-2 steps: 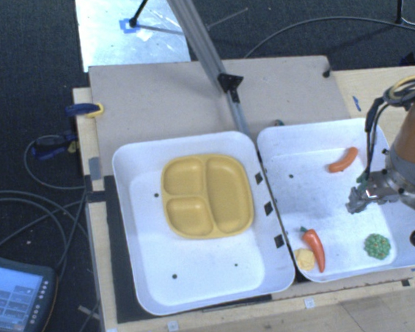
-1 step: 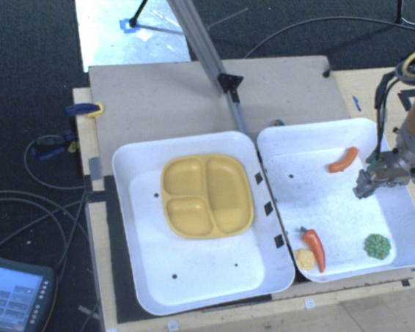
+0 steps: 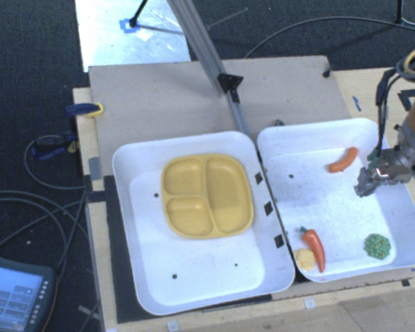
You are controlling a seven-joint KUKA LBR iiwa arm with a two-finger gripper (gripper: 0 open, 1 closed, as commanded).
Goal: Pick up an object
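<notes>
The claw (image 3: 366, 184) hangs over the right side of the right bin (image 3: 315, 134), at mid-right of the frame; whether it stands apart or together cannot be told at this resolution, and nothing is seen held in it. Candidate items all lie in that bin: a sausage (image 3: 343, 160) just to the upper left of the claw, a green ball (image 3: 377, 246) toward the lower right corner, and a carrot (image 3: 315, 246) touching a small yellow piece (image 3: 305, 259) near the lower left wall. Judgement: the sausage is the nearest and lies apart from the walls with bare floor around it, so a grip across its narrow width looks soundest. The carrot sits close to the bin edge and its neighbour, leaving little room. The left bin (image 3: 149, 278) on the desk holds a yellow divided plate (image 3: 207, 195).
</notes>
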